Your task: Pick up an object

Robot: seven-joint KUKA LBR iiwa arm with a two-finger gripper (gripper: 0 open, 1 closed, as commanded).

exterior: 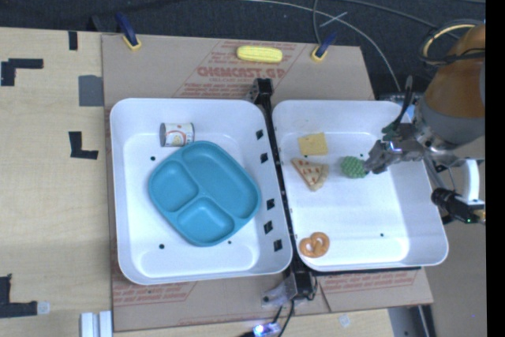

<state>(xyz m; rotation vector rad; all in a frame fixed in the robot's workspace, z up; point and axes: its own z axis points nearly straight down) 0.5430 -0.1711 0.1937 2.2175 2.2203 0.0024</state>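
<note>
End effector (pixel 377 159), finger state impossible to tell, is hovering just beside the green object (pixel 353 167); risk: it may be nudging it aside, missing the grasp.

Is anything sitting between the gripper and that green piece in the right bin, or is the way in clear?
Nothing visible stands between them. The gripper is right beside the green piece, on its right. The yellow block and wedge lie on the piece's far left side, the pretzel near the bin's front corner, all off that line.
</note>
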